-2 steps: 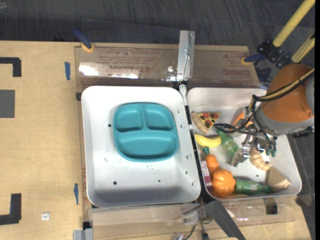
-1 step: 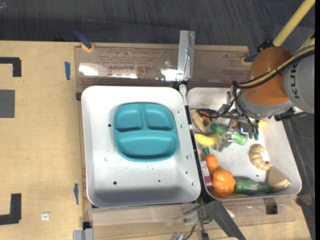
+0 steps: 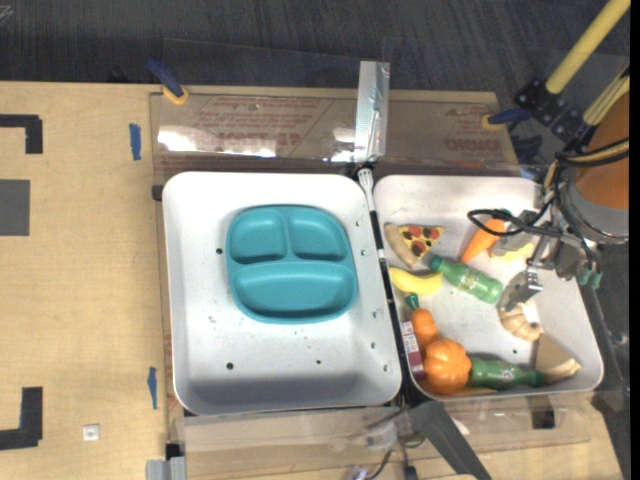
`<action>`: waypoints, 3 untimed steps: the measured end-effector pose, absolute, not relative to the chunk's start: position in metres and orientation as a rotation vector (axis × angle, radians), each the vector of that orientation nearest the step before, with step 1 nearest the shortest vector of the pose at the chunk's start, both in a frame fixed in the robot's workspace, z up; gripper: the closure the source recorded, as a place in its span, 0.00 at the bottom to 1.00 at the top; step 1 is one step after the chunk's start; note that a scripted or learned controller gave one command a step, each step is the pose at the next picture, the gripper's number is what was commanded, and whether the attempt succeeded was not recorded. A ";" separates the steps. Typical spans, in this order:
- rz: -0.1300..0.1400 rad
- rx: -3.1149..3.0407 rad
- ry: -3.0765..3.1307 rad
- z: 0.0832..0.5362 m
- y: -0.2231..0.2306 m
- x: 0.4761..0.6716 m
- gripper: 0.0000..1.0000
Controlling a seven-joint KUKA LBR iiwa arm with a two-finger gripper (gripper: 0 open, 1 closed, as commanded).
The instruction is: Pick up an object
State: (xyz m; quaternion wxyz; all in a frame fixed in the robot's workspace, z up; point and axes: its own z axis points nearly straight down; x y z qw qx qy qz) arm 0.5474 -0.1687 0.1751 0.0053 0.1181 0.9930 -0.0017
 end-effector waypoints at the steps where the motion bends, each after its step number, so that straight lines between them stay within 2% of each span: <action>1: 0.001 0.250 3.123 0.097 -0.186 0.603 0.00; 2: 0.000 0.279 3.118 0.088 -0.187 0.551 0.00; 3: -0.004 0.275 3.106 0.099 -0.187 0.555 1.00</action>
